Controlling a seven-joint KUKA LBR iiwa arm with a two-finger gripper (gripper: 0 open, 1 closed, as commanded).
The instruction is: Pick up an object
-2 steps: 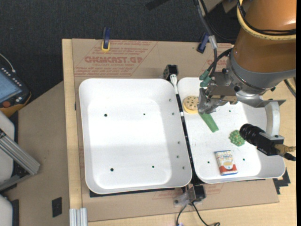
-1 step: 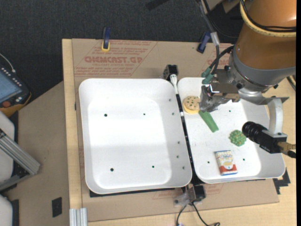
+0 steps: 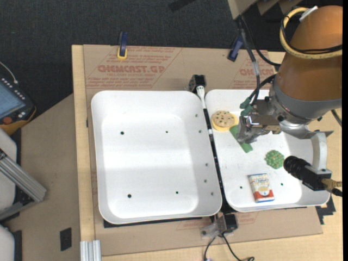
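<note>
Green piece [image 3: 243, 139]: looks light, stiff; you'd take its middle.
Gripper [image 3: 251, 128]: you see it pinching that piece.

Bright, even overhead light. Left bin [image 3: 147, 156] nearly blown out, soft grey band across its middle. Arm [image 3: 312, 58] casts faint shadow on right bin [image 3: 293, 194]. Dark floor underexposed. Slight overall softness, orange band glossy.
</note>
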